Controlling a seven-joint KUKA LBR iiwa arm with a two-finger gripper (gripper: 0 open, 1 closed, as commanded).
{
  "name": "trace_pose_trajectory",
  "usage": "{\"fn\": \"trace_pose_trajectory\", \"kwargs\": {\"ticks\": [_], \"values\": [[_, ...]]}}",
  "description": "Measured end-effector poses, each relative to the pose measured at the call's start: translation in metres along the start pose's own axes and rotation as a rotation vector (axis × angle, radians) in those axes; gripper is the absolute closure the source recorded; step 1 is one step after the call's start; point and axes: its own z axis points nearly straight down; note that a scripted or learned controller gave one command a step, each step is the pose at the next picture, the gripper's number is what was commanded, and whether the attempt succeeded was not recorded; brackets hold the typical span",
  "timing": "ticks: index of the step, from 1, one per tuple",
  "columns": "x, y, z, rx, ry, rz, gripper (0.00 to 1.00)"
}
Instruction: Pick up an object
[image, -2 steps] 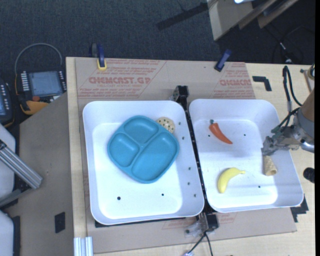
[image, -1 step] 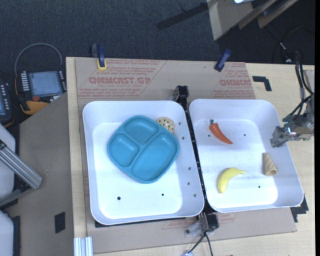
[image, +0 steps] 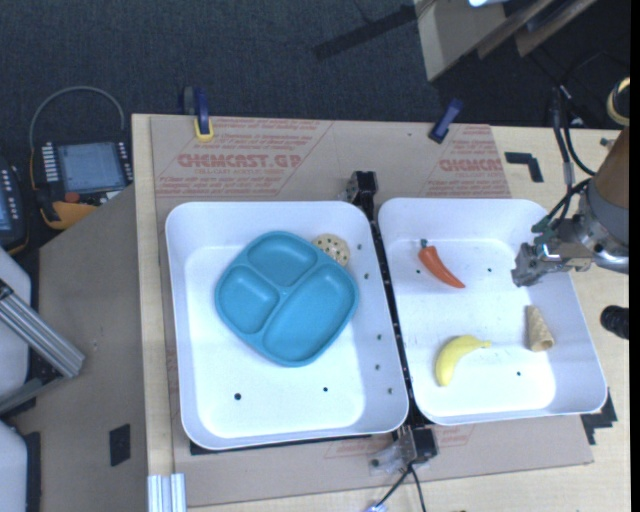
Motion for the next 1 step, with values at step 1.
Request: {"fn": "trace_pose_trajectory", "kwargs": {"ticks": [1], "values": [[0.0426, 0.0119, 0.0021, 0.002, 0.0, 0.0, 1.0]]}}
